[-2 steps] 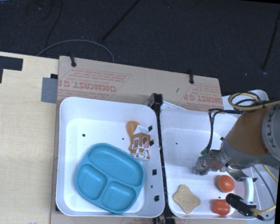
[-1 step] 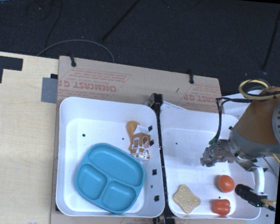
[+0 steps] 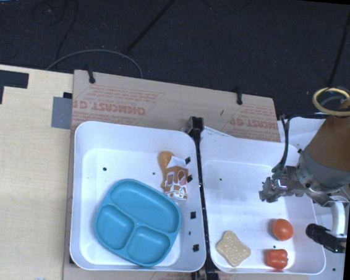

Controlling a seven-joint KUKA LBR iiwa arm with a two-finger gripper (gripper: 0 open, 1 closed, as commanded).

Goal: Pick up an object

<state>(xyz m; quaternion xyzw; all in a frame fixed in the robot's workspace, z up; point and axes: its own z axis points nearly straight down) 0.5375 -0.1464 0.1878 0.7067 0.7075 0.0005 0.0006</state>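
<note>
Jaws point(image 3: 271, 193) hang over the right bin point(image 3: 246, 175), near its right side; whether they are spread or clenched I cannot tell. Nearest target, I judge, is the round tomato point(image 3: 282, 229), just below and slightly right of them, apart, with no long axis to match.

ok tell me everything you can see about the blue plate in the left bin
The blue plate is a light blue divided tray with rounded corners and three compartments: one long section and two smaller ones. It looks like smooth moulded plastic. It lies flat, right side up, turned at a slant in the near part of the left bin. All three compartments are bare. A small printed packet sits just past its far right corner; whether they touch is unclear.
</note>
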